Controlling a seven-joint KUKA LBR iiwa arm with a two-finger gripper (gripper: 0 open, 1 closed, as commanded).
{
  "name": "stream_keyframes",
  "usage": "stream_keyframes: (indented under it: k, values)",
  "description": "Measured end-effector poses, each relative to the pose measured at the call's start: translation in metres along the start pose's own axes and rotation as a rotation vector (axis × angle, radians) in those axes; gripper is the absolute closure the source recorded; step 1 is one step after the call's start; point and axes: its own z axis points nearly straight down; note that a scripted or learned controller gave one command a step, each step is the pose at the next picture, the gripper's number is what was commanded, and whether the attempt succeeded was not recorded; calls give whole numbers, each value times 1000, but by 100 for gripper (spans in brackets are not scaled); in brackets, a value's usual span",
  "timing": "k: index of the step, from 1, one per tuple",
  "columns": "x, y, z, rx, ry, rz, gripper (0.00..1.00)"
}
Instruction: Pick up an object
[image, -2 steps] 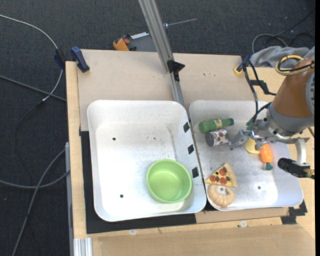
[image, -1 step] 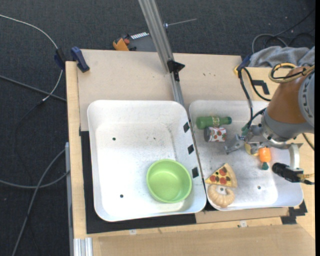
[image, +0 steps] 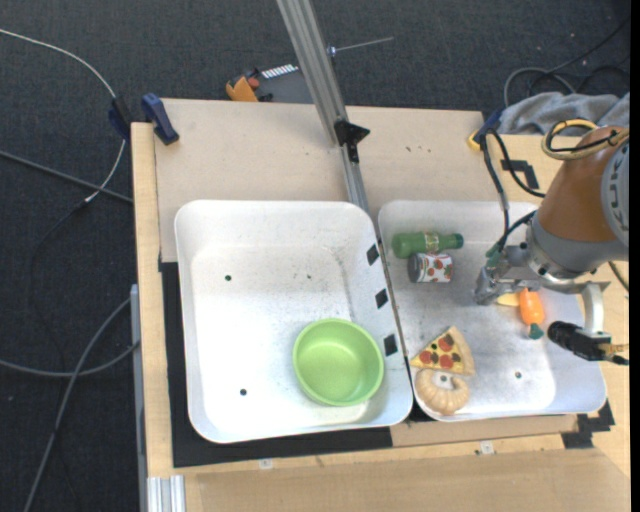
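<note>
The gripper (image: 487, 291) hangs low over the right bin (image: 520, 395), near its middle right. An orange carrot (image: 531, 307) lies just to its right, partly under the wrist. To its left stand a small red and white can (image: 431, 268) and, behind that, a green bottle (image: 426, 243) lying on its side. A pizza slice (image: 444, 352) and a pale donut (image: 443, 391) rest at the bin's front left. Nothing shows between the fingers.
A green bowl (image: 338, 361) sits at the front right of the left bin (image: 240, 250). A grey metal pole (image: 318, 70) slants up from between the bins. Cables and a grey cloth (image: 545, 108) lie at the back right of the bench.
</note>
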Motion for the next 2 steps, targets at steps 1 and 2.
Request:
stream_keyframes:
  k: [1,2]
  values:
    - [5,10,-48,-5,-1,0,100]
    - [3,6,-91,-4,-1,1,100]
